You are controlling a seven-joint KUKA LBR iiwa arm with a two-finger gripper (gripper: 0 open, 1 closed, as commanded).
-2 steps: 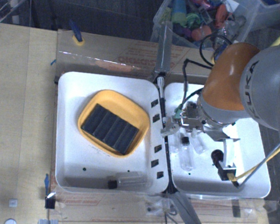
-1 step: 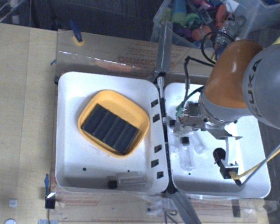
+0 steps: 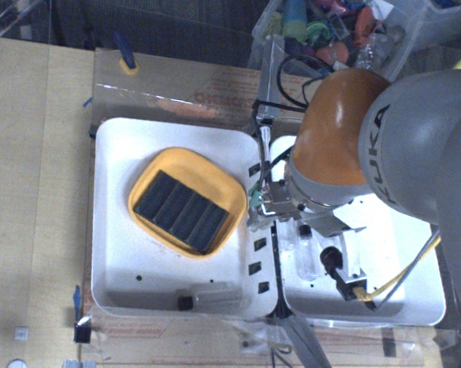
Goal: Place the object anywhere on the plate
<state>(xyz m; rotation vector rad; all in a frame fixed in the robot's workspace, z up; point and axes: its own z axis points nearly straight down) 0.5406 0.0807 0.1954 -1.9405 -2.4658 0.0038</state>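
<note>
A yellow plate (image 3: 187,200) sits tilted in the left white bin (image 3: 108,231), in the centre-left of the frame. On it lies a dark, ribbed rectangular object (image 3: 181,209), covering most of the plate's inner surface. The grey arm (image 3: 420,136) with its orange band (image 3: 338,125) reaches in from the upper right and hangs over the right white bin (image 3: 416,302). The claw (image 3: 293,220) is below the wrist, near the divider between the two bins; the arm's bulk covers it, so whether it is spread or closed cannot be told. The wooden counter (image 3: 21,195) fills the left of the frame.
</note>
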